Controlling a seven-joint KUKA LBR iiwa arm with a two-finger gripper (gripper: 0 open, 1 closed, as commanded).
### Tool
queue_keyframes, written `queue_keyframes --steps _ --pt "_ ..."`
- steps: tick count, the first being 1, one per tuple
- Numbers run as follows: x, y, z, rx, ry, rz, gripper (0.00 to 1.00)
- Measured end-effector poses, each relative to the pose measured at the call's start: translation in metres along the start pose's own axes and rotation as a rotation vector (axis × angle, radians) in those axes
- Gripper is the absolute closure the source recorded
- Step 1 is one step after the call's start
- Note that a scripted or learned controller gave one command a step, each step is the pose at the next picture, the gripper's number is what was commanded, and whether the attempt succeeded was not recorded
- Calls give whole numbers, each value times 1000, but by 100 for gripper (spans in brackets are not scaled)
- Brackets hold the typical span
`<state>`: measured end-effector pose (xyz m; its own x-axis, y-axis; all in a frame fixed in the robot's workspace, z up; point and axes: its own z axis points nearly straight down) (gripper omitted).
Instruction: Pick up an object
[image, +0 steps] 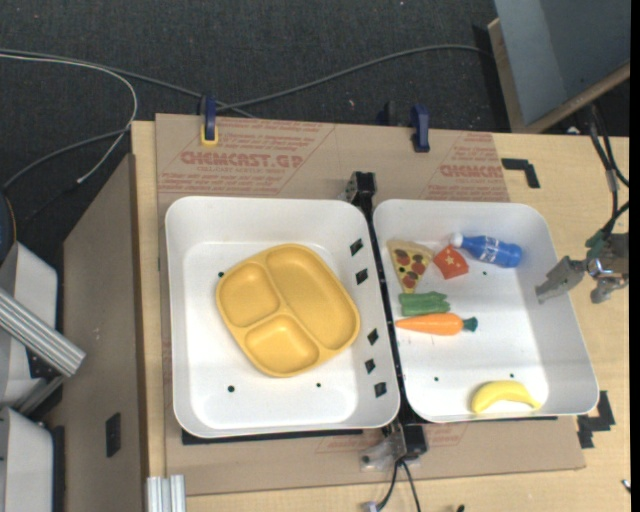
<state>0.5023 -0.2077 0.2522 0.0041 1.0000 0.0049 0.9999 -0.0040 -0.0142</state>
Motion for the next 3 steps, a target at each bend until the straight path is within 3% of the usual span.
queue_keyframes --steps 1,3 --pt "1 3 -7 -13 -4 -4 0" --pt "-9 2 101 -8 -2 -3 0"
